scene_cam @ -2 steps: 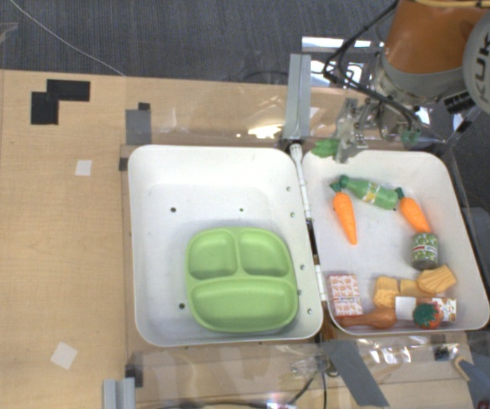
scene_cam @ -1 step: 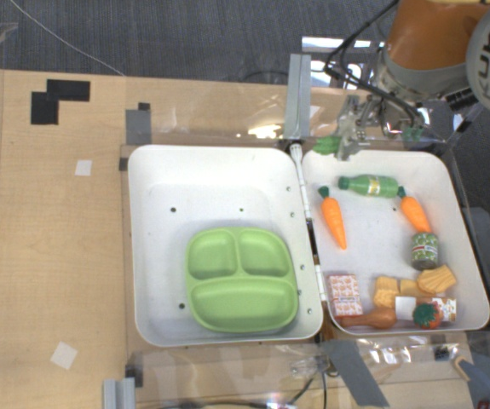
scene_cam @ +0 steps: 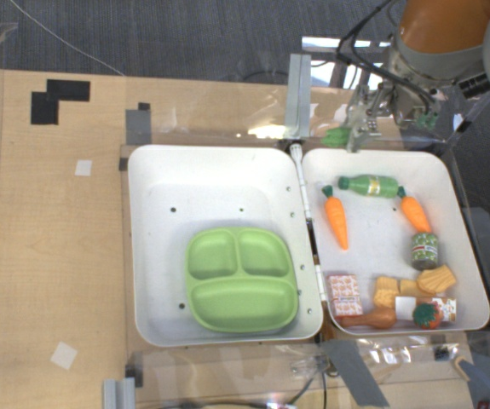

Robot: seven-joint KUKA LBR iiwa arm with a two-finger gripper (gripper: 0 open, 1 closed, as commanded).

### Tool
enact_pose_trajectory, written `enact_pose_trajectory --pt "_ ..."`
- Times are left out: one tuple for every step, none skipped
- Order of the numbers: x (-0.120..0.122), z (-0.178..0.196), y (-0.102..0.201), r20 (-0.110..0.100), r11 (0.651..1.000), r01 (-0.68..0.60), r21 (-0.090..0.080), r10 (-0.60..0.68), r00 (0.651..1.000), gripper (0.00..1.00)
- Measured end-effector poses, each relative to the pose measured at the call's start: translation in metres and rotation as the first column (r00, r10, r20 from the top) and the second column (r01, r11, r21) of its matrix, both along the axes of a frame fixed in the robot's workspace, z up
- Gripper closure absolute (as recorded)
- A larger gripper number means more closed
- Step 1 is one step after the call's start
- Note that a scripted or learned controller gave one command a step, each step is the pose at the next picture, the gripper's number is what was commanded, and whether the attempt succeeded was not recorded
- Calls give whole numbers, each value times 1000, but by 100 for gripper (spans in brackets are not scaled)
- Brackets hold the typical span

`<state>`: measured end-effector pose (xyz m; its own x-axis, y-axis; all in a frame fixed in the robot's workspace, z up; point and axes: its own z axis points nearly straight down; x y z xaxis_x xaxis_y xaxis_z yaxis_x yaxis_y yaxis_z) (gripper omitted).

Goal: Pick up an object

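Observation:
My gripper point(scene_cam: 361, 133) hangs over the far rim of the right bin point(scene_cam: 458, 196), under the orange wrist band. A small green object point(scene_cam: 337, 136) lies right beside its tip; whether it is held is unclear. Inside the right bin lie a green bottle point(scene_cam: 369, 186) on its side, two orange carrots point(scene_cam: 337, 218) point(scene_cam: 415, 214), a small green can point(scene_cam: 425, 250), a tan biscuit point(scene_cam: 437, 278), a pink-and-white box point(scene_cam: 343, 290), a brown sausage point(scene_cam: 371, 318) and a packet with red fruit point(scene_cam: 434, 313).
The left bin point(scene_cam: 164, 190) holds a green divided plate point(scene_cam: 242, 278) in its near half. A metal post point(scene_cam: 298, 92) stands behind the seam between the bins. Cables run along the arm at top right.

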<state>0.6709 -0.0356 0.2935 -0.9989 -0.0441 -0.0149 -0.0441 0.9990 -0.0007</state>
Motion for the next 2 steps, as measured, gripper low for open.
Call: enact_pose_trajectory --pt "-1 24 -47 -2 993 -118 -3 118 993 100" --pt "-1 29 -90 -1 985 -174 -5 174 985 100"
